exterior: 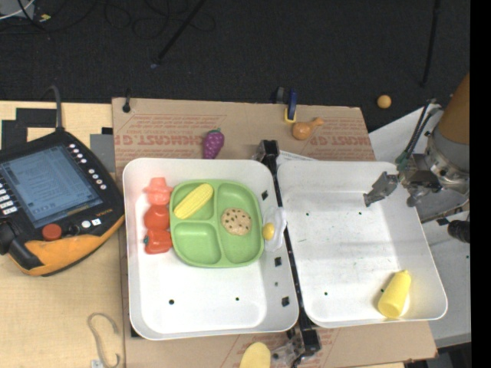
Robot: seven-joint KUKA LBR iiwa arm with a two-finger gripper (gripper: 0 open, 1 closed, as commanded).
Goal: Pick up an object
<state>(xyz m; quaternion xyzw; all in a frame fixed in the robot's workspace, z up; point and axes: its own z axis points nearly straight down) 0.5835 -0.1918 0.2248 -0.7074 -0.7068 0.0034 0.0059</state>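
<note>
Right bin (337,205), yellow object (394,294) below hand (399,190)

Green tray (201,250) in the white left bin (196,305): yellow corn (192,200), tan cookie (236,221) (dark-speckled). Left of tray, red-orange toy (157,217). Right of tray, white bin (349,228) with yellow object (394,294).

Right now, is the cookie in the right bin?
No, the cookie sits in the green tray in the left bin.
</note>
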